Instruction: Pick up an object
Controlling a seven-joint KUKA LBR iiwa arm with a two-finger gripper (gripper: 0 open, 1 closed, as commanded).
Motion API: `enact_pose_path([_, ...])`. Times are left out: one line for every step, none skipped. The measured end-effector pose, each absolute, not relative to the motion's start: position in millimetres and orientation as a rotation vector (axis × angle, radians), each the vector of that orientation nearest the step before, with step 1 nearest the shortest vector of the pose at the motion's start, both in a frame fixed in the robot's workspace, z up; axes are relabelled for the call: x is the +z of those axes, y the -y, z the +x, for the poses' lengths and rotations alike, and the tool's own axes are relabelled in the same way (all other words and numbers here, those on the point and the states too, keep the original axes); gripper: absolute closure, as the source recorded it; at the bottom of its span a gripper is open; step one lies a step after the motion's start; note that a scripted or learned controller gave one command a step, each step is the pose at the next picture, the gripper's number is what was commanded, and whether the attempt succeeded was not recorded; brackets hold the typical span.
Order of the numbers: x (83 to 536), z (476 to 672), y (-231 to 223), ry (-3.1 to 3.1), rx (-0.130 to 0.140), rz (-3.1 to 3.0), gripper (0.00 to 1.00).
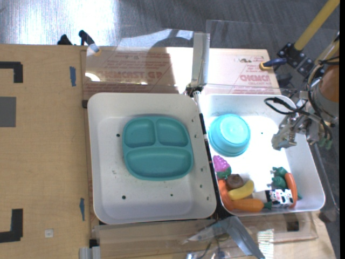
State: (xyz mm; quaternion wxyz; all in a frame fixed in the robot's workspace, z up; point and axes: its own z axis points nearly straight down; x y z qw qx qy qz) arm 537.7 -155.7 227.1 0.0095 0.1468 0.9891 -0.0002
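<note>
We note toy foods clustered along the right bin's near edge: purple grapes [221, 165], yellow banana [241, 190], orange carrot [247, 204]. A light-blue bowl [230, 134] sits upside down behind them.

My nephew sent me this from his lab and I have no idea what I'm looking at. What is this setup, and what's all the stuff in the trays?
This is one picture from a camera fixed above a workbench, looking down at a slant. Two shallow white bins sit side by side. The left bin holds a teal divided plate. The right bin holds a light blue bowl and toy food along its near edge: purple grapes, a banana, carrots. A robot arm reaches in from the right; its grasping tool hangs over the right bin. I see nothing held in it.
</note>
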Motion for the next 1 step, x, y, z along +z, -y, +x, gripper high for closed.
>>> enact_pose_path([283.9,628.9,207.5,-3.119,-0.003,0.253,1.0])
